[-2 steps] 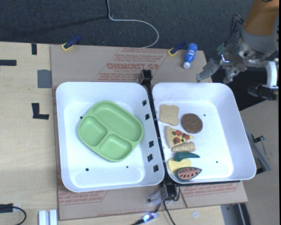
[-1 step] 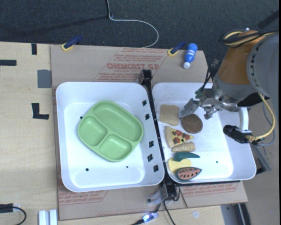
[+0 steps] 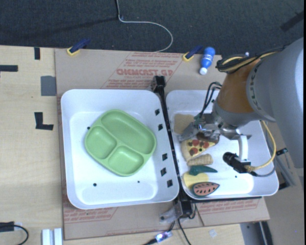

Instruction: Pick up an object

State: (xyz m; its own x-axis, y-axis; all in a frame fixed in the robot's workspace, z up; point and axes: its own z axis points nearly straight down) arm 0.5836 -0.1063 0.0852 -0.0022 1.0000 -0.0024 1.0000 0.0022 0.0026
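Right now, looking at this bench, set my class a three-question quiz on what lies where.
1. True or false: the green plate lies in the left bin.
2. Which toy lies nearest the right bin's front edge? A) pizza slice B) watermelon slice C) blue bottle
3. Fill in: the gripper hangs over the ____ bin.

Key: 1 true; 2 B, since the watermelon slice sits below the pizza slice in the view, and the bottle lies outside the bins on the cardboard; 3 right.
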